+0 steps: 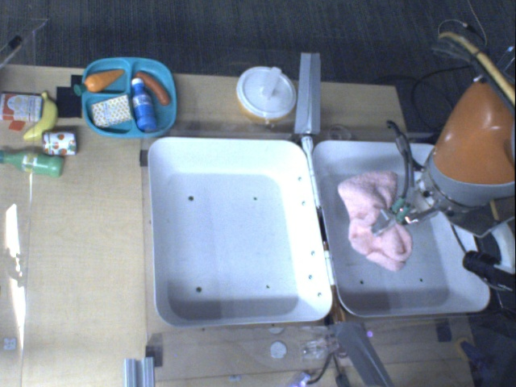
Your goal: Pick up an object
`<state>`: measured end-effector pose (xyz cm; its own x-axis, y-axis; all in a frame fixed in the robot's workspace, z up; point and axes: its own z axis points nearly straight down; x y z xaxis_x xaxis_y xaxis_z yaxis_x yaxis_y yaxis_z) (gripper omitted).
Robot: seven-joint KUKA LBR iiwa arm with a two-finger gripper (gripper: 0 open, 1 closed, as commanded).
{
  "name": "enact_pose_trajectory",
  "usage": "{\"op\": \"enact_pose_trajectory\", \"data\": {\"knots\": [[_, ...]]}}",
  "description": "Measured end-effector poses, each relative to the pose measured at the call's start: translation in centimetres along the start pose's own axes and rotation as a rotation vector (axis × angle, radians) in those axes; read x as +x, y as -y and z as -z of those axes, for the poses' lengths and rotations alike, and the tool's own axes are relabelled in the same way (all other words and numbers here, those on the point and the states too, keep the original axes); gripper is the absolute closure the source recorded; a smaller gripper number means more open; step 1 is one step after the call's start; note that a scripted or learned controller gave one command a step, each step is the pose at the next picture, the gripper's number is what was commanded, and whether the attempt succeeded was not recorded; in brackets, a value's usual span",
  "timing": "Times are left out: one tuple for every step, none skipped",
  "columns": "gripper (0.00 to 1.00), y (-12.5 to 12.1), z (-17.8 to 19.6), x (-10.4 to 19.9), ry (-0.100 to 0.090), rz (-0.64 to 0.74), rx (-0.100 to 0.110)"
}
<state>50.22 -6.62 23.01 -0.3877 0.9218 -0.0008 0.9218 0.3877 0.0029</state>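
pink cloth [372, 220] lies crumpled in the right bin [451, 293], toward its middle and nearer the far wall. gripper [397, 214] is down on the cloth's right side, touching it, arm [476, 139] reaching in over the bin's right edge. can't tell if the gripper is released or clenched, too small and dark against the cloth, and can't tell if any cloth is actually pinched. left bin [234, 232] sits just beside the right one, walls touching along the middle. on the bench at the far-left corner: blue divided tray [165, 79] with toy food in its compartments, a banana [42, 119], a small can [60, 143], a green bottle [32, 163] lying flat. white lidded container [266, 93] sits at the far edge behind the left bin.
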Motion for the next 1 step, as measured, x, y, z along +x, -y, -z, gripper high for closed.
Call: {"op": "enact_pose_trajectory", "data": {"knots": [[1.0, -2.27, -6.24, -6.3, 0.0, -0.104, 0.003]]}}
